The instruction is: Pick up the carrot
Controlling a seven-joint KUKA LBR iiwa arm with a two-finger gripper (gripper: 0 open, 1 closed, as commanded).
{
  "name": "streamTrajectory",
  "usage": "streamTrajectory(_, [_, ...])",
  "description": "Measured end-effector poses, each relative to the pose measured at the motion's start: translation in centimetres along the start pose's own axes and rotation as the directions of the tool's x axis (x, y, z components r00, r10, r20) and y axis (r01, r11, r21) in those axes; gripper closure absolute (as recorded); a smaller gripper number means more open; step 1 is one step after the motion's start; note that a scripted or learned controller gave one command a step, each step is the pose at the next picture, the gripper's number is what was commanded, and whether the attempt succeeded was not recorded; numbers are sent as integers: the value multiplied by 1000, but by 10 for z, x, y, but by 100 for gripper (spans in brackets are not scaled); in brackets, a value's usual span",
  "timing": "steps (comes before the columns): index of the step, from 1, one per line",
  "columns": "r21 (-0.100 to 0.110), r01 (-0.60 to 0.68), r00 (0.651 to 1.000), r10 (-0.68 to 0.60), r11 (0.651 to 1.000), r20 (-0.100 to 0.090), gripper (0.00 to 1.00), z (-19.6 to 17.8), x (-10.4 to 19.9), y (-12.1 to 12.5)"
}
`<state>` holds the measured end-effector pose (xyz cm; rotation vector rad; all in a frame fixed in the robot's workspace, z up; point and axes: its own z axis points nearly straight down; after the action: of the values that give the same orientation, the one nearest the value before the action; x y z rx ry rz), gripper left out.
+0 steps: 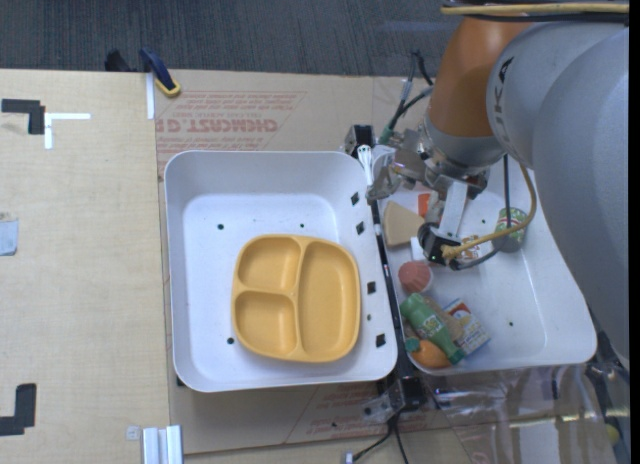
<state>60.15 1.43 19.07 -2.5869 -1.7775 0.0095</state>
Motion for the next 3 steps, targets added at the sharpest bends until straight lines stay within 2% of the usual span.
streamTrajectory(1, [2, -230, 973, 230, 973, 0, 0, 1, 14, -78])
streamTrajectory(2, [-1, -364, 931, 364, 931, 1, 0, 0, 69, -87])
streamTrajectory(3, [-2, -95, 995, 95, 995, -2, 0, 99, 95, -137])
